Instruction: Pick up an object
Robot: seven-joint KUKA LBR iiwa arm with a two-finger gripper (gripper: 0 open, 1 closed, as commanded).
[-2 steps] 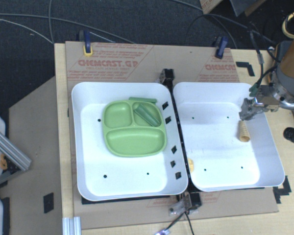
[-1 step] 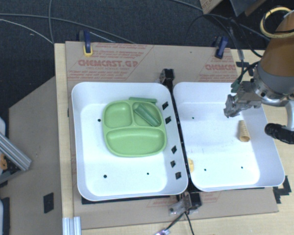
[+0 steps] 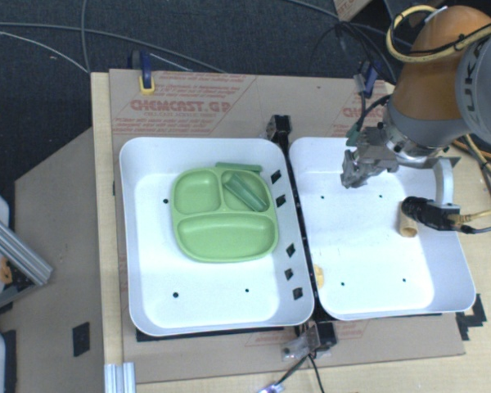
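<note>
So we've got the green divided plate (image 3: 223, 217) sitting in the left bin (image 3: 147, 285), a bit toward its far side, with a green utensil-looking piece (image 3: 247, 190) lying in its upper right compartment. The gripper (image 3: 356, 174) hangs over the right bin (image 3: 376, 285), well apart from the plate, across the divider between the bins. We honestly can't tell how its grip is set, since it's just a dark blur. Nothing shows in its grasp.
</note>
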